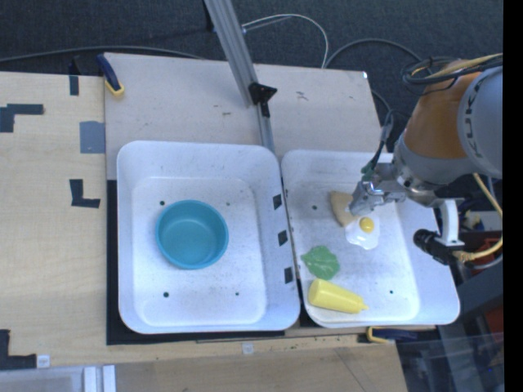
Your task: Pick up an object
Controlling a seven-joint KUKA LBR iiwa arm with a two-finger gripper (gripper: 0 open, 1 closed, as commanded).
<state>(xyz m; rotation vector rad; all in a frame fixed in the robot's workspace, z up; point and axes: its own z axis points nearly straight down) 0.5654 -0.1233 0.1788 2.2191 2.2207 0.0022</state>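
Right now the gripper (365, 205) sits low in the right bin (425, 300), its tip just above the toy fried egg (363, 230) and touching or nearly touching a tan, bread-like piece (340, 206) to the egg's upper left. From where I stand I cannot tell how far the gripper is parted or whether it has hold of anything. Below and left of the egg lies a green lettuce-like leaf (320, 260), and below that, near the bin's front wall, a yellow wedge-shaped toy (334, 297). Well apart from the egg, across the divide, the left bin (139, 300) holds a blue bowl (193, 233), upright. Both bins rest on a pale wooden desk (49, 243), with a metal pole (233, 35) slanting up behind them.
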